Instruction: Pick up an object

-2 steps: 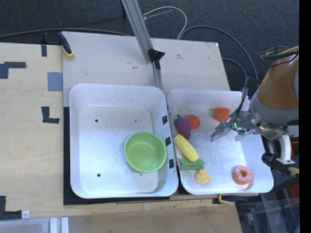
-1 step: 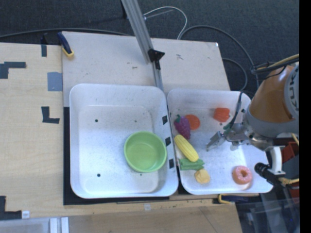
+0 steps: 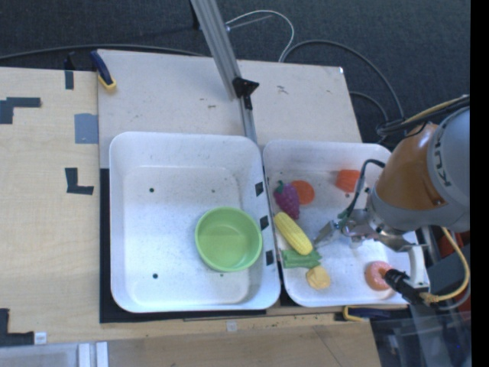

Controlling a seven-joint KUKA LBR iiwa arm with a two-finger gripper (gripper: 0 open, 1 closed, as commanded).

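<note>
My gripper (image 3: pixel 341 234) hangs low over the middle of the right bin (image 3: pixel 330 153). It is open, with bare bin floor between its fingers. Just left of it lies a yellow corn cob (image 3: pixel 293 233) with green leaves (image 3: pixel 301 260), close to the left fingertip (image 3: pixel 319 238) but apart from it. A small yellow piece (image 3: pixel 318 278) lies below the gripper. A purple grape bunch (image 3: pixel 287 199) and an orange round piece (image 3: pixel 304 192) sit farther up and left. An orange object (image 3: pixel 348 180) lies near the arm, and a pink ring (image 3: pixel 377 275) at the bin's lower right.
The left bin (image 3: pixel 153 147) holds a green bowl (image 3: pixel 228 239) at its lower right. The shared wall between the bins (image 3: pixel 263 205) runs just left of the corn. My arm's orange band (image 3: pixel 409 178) covers the right bin's right side. A metal pole (image 3: pixel 221 44) slants in from above.
</note>
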